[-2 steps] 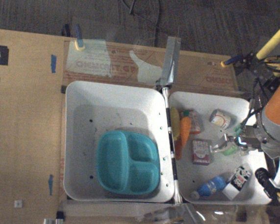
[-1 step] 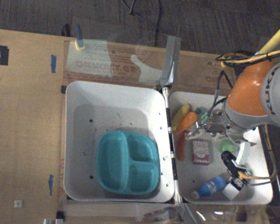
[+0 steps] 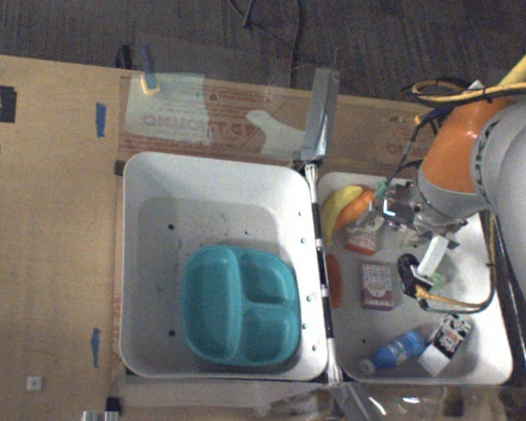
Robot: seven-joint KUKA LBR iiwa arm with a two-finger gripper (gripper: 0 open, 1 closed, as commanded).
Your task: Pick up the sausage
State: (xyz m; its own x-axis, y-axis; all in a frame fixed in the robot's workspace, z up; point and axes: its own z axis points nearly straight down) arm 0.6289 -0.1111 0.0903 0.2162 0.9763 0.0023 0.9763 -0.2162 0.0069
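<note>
The sausage (image 3: 333,279), a thin red-orange stick, lies lengthwise along the left wall of the right bin (image 3: 498,366). My gripper (image 3: 388,211) hangs over the upper part of that bin, below the arm's orange band. It is up and to the right of the sausage and apart from it. The gripper sits right by a red-and-white packet (image 3: 364,238) and an orange fruit (image 3: 362,205). Nothing can be seen held in it.
A yellow banana (image 3: 340,208) lies in the right bin's top left corner. A small pink box (image 3: 377,285), a blue bottle (image 3: 396,350) and a black-and-white carton (image 3: 448,339) lie lower down. The left bin (image 3: 153,194) holds a teal divided plate (image 3: 240,306).
</note>
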